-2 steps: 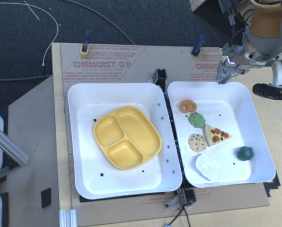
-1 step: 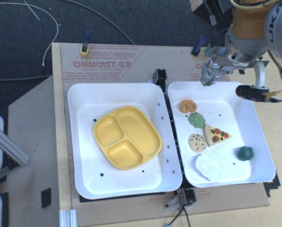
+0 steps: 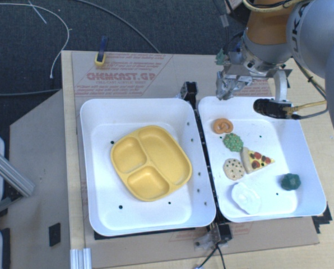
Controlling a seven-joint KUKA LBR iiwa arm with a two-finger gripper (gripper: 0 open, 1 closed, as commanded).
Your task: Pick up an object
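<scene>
Bench: yellow tray [image 3: 150,162] in left bin [image 3: 94,116]; gripper [image 3: 230,87] above right bin [image 3: 307,150] rim, finger state unclear.

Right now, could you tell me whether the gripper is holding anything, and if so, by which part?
Nothing is held: the gripper hangs over the right bin's far-left corner, with no object between its fingers.

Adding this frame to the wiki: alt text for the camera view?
A grey and orange robot arm holds its gripper over the top left corner of the right bin, which holds toy food. The left bin holds a yellow divided plate.
</scene>
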